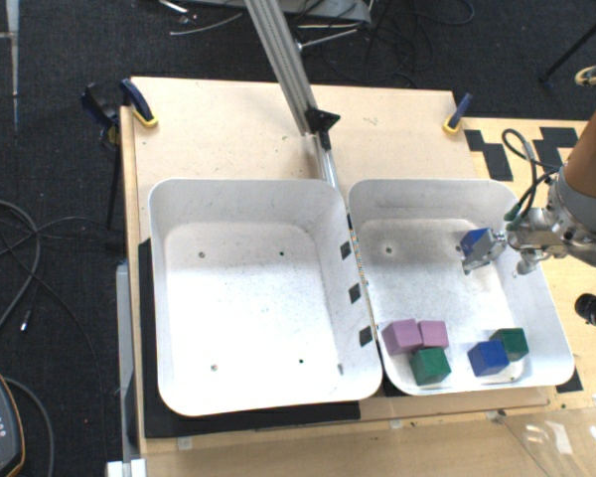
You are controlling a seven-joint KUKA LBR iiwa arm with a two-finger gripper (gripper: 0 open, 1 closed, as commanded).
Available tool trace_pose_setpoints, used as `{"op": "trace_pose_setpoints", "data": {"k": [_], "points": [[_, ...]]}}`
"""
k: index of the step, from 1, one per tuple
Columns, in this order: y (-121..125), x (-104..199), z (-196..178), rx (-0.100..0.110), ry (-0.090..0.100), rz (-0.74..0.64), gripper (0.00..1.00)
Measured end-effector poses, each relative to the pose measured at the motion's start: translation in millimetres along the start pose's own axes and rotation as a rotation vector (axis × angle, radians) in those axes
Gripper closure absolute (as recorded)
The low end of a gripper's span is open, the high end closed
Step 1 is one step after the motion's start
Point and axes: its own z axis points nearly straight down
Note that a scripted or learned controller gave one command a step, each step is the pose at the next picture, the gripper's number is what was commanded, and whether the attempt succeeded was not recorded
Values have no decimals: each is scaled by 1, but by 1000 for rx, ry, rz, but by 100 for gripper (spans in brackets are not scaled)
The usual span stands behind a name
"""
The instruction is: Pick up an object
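Blocks are found grouped at the near end of the right bin (536,296): a green block (430,366) beside two purple blocks (402,335) (434,332), which touch one another, and a blue block (488,358) touching a second green block (513,342) near the bin's near right corner. Farther back, a small blue block (475,240) is seen raised above the bin floor, pinched between the fingers of the claw (482,248), which is closed upon it. The left bin (169,266) is set alongside on the table (238,127). Yellow-tipped clamps (139,107) (456,114) are noted at the table's far corners.
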Motion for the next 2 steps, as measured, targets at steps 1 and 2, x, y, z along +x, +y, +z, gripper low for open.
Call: {"op": "trace_pose_setpoints", "data": {"k": [1,2], "points": [[48,-27,90,5,-1,-1,0],[50,-26,75,-2,-2,-3,100]]}}
